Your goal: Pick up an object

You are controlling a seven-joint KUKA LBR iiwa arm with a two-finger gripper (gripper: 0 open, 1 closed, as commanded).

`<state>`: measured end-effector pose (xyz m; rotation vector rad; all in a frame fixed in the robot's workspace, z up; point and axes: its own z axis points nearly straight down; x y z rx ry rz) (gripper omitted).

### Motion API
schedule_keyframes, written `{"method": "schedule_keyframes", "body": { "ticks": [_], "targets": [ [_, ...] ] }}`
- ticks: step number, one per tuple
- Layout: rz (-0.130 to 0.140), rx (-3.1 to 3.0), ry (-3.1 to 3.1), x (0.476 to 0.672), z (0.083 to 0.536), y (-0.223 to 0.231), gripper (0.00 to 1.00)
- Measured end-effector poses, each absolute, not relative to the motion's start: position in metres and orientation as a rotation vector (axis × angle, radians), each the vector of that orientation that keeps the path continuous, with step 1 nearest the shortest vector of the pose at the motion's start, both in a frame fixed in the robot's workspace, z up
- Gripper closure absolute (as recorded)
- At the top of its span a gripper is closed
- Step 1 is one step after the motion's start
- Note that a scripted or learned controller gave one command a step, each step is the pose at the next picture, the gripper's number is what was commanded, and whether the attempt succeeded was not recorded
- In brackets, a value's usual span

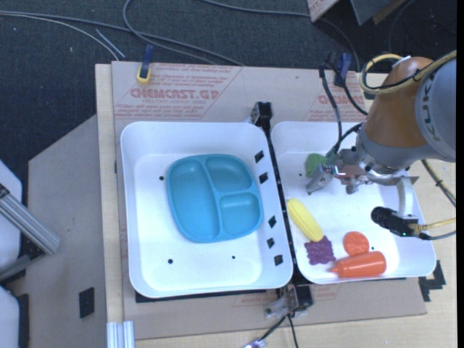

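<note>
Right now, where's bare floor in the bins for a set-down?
Left bin: bare strip below the blue divided tray, plus margin along its left wall. Right bin: crowded, with corn, purple grapes, orange pieces and a green item beside the gripper; small gap mid-floor.

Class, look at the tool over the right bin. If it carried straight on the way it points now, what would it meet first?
The tool points left, toward the green toy right at its tips. That would likely be met first, though height above it is unclear from this slanted view.
</note>
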<state>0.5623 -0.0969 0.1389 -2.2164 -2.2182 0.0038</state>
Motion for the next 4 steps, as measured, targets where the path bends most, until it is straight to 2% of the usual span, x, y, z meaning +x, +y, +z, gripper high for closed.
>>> {"method": "schedule_keyframes", "body": {
  "ticks": [1, 2, 3, 4],
  "targets": [
    [0.004, -2.218, -2.217, 0.562, 0.086, -0.096, 0.0],
    [-0.001, -2.221, -2.22, 0.563, 0.1, -0.096, 1.0],
    [-0.004, -2.222, -2.225, 0.562, 0.145, -0.092, 1.0],
    [-0.004, -2.222, -2.226, 0.57, 0.191, -0.09, 1.0]
  ]
}}
